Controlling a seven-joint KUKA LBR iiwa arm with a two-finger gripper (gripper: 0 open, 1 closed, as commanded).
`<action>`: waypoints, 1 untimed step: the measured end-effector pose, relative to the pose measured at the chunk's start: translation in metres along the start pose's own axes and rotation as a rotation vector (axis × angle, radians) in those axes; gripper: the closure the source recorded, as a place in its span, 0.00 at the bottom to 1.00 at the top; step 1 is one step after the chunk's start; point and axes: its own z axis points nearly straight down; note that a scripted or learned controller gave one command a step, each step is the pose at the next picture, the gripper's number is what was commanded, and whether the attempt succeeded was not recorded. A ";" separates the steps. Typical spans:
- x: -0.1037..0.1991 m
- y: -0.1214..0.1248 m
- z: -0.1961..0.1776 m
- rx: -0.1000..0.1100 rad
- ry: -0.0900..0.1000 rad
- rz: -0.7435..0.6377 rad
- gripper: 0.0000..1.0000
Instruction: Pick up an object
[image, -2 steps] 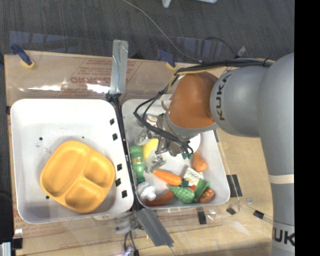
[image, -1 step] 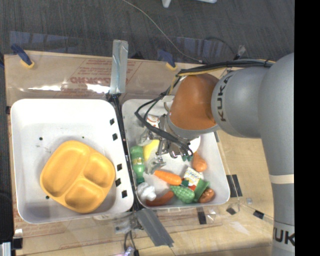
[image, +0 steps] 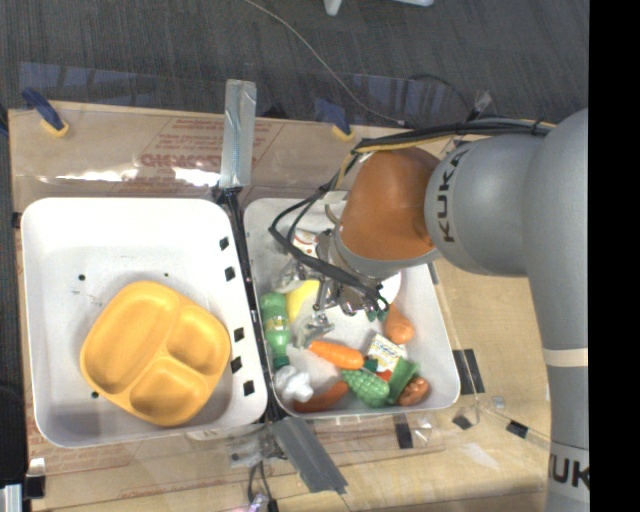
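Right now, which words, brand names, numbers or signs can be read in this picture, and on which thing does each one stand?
"KUKA": vertical black letters on the grey robot arm.
"KU": cut-off letters on the arm's lower link.
Red print on the brown cardboard sheet behind the bins: too blurred.
Small white food packet: label unreadable.

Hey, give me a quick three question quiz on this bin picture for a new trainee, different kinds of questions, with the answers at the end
1. True or false: the yellow divided tray lies in the right bin.
2. Multiple choice: the arm's gripper is over A) the left bin, B) the right bin, C) the bare bench.
3. Fill in: the toy carrot in the right bin is coloured ____.

Key: 1 false, it lies in the left bin. 2 B. 3 orange.
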 end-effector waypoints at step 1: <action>0.009 0.001 0.000 0.000 0.000 0.003 0.00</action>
